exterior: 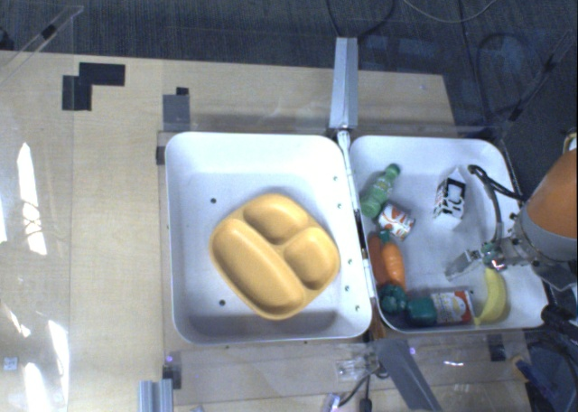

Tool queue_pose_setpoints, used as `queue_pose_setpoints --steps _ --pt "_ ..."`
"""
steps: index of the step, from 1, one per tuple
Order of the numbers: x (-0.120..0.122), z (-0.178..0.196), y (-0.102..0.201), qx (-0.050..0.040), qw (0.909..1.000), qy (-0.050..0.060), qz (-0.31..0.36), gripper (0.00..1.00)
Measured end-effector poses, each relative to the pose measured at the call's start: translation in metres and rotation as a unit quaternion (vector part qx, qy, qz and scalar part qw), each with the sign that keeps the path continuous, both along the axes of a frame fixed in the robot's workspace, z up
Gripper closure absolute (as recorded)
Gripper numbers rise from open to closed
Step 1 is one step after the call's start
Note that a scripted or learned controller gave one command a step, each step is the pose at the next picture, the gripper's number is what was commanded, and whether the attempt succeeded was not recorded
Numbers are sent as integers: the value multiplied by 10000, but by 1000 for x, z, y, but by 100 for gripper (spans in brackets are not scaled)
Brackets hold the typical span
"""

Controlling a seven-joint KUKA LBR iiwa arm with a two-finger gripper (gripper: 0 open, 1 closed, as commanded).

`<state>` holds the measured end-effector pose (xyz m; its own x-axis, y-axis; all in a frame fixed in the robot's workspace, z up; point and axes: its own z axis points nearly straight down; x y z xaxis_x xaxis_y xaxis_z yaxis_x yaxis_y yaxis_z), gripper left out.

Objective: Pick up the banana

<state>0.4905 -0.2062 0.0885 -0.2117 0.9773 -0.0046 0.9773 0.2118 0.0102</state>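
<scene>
The yellow banana (492, 296) lies in the right bin (424, 159), near its front right corner, curving along the right wall. My gripper (477, 262) hangs just above and to the left of the banana's upper end, with the grey arm and its orange band (555, 204) coming in from the right. It stands open: one grey finger (459, 265) points left over the bin floor, the other sits by the banana's tip, and nothing is between them.
The right bin also holds a green bottle (379, 188), a small red-and-white can (396, 219), an orange carrot (389, 261), a teal toy (408, 307), a lying bottle (450, 304) and a white carton (450, 197). A yellow divided dish (274, 253) fills the left bin (190, 220).
</scene>
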Motion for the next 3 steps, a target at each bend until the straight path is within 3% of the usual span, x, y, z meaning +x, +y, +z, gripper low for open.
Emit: queue_pose_setpoints --steps 1,2,3 --pt "3 12 0 -5 10000 -39 9 100" --pt "14 23 1 12 9971 33 -759 100" --pt "14 23 0 13 9971 33 -762 0"
